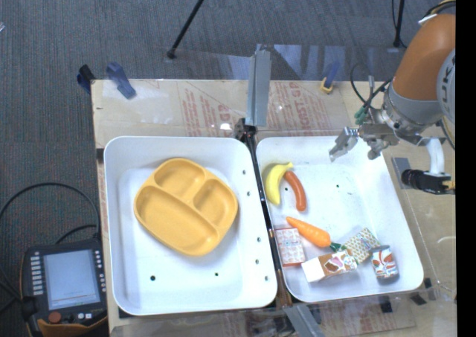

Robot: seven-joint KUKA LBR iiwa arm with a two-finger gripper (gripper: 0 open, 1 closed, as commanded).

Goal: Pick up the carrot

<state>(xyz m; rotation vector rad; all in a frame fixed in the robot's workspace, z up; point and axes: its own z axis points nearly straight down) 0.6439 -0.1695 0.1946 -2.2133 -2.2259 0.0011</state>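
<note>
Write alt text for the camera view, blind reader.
An orange carrot lies untouched in the right white bin beside a banana, a sausage and small cartons, while the gripper hovers open above the bin's far edge. The left bin holds a yellow divided plate.

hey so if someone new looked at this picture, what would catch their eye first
Probably the big yellow divided plate alone in the left bin. Next, the orange carrot in the right bin, among a banana, a sausage and small food packets, with the open gripper above that bin's far edge.
</note>
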